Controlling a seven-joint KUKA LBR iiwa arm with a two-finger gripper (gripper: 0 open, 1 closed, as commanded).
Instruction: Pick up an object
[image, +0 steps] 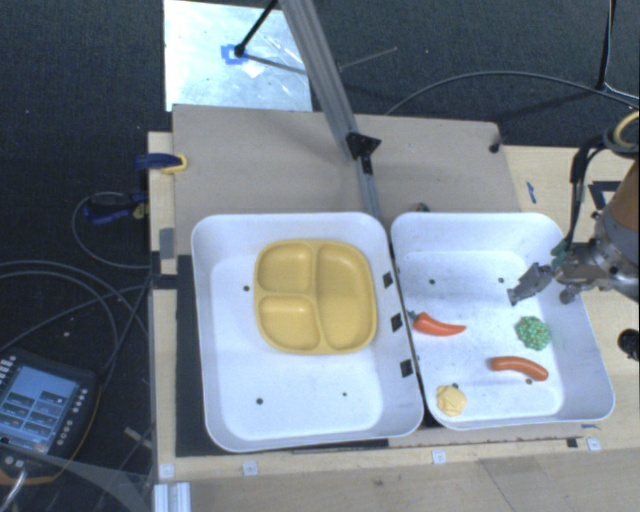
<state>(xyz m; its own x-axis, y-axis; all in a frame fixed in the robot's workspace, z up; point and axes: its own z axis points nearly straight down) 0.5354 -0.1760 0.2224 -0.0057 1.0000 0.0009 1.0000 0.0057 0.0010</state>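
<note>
The right bin (470, 250) holds several small items. An orange chilli-shaped piece (438, 325) lies near its left wall. A green broccoli-like lump (533, 332) sits toward the right, with a red sausage (518, 368) just below it. A yellow lump (452, 400) rests at the bin's front left corner. My gripper (548, 290) hangs over the right side of this bin, just above the green lump. It is open, with nothing between its fingers.
The left bin (225, 400) carries a yellow divided plate (316, 296) near its back. A grey pole (335, 100) slants across the bench behind the bins. Cables and a control pendant (35, 405) lie on the floor at left.
</note>
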